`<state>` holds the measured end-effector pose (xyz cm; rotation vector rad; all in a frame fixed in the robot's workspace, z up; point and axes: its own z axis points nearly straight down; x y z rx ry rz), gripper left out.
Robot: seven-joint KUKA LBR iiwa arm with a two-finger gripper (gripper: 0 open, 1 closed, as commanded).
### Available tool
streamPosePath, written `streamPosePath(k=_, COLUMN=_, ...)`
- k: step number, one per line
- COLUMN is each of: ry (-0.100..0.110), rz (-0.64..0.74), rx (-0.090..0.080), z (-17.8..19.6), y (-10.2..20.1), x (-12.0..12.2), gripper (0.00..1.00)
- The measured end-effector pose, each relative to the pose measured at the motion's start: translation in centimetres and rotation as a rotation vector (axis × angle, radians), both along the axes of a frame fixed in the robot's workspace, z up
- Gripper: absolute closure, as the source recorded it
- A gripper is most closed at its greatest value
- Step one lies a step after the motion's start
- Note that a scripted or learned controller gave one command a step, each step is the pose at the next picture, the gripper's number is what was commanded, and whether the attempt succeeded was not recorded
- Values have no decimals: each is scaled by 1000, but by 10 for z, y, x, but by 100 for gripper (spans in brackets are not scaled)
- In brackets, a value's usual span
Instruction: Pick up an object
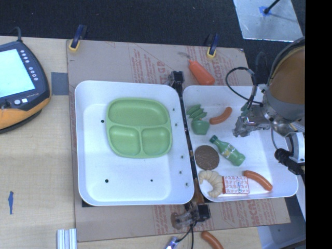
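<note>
Toy food fills the right bin (pixel 277 191); we see the gripper (pixel 243 128) above its far right part.
Around it lie a green bottle (pixel 227 151), two sausages, a brown patty (pixel 206 157), a croissant (pixel 210 181). Left bin (pixel 88 139) holds a green tray (pixel 139 127). We cannot tell the gripper's state.

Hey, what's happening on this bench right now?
A grey robot arm with an orange band reaches in from the right, its gripper low over the right bin, between a small sausage and a green bottle. Nothing is visibly held. That bin also holds a croissant, a brown disc and a red-and-white carton. The left bin carries a green divided plate.
</note>
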<state>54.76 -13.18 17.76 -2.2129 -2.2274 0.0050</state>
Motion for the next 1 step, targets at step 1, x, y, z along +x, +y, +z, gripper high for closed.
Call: streamPosePath(k=1, ry=0, rz=0, rx=0, z=0, y=0, x=0, gripper=0)
